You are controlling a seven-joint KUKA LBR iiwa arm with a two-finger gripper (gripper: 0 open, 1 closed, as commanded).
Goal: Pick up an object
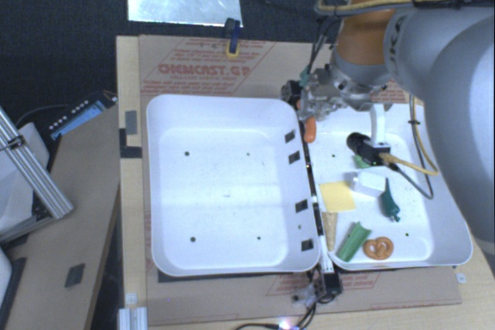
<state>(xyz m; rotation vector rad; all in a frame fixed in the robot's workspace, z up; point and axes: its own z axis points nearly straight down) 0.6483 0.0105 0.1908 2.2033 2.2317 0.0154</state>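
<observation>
My gripper (pixel 311 108) hangs over the far left corner of the right bin (pixel 445 243), close to the wall between the two bins. A small orange piece (pixel 309 130) sits directly under it, touching or nearly touching its tip. I cannot see whether the gripper grasps the orange piece. Further forward in the right bin lie a yellow square (pixel 338 197), a white block (pixel 370 183), a teal piece (pixel 388 202), a green stick (pixel 352 241), a brown pretzel (pixel 378 247) and a tan cone (pixel 330 226).
The left bin (pixel 166 189) stands beside the right one, with a row of dark clips (pixel 300 182) along their shared wall. A small green bit (pixel 362 161) lies near the middle of the right bin. The arm's bulk covers the right bin's far right side.
</observation>
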